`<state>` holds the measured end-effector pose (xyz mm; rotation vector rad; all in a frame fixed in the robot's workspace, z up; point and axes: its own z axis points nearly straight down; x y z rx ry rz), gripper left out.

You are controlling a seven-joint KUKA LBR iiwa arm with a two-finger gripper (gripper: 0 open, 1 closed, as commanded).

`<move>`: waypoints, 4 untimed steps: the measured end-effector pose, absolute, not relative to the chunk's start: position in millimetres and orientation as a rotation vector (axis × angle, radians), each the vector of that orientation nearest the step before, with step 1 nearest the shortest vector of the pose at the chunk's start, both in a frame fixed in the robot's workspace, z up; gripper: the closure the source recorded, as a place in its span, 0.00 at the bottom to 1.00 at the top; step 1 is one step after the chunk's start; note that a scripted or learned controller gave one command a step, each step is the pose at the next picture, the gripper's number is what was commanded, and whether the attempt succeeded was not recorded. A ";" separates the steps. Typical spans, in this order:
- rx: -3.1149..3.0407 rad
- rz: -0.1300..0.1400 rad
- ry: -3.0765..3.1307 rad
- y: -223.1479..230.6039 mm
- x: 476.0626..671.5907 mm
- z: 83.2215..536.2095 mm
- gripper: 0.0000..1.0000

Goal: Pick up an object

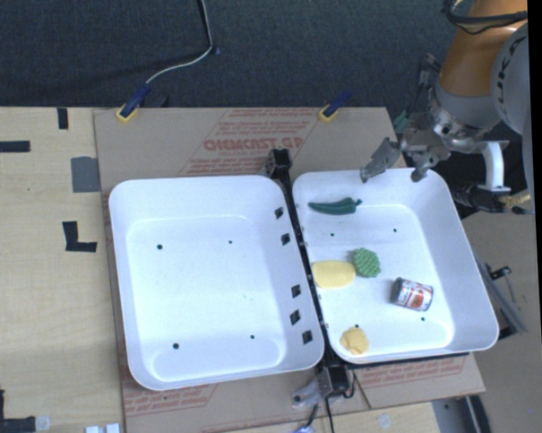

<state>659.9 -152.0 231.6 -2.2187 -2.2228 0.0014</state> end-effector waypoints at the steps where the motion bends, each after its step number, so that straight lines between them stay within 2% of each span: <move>1: -2.207 0.004 -2.228 -62.6 667.9 180.7 0.00; 2: -2.221 0.010 -2.216 -114.2 641.0 78.4 0.00; 3: -2.219 0.002 -2.224 -111.2 644.0 94.6 1.00; 4: -2.236 -0.012 -2.233 -170.6 664.4 274.3 1.00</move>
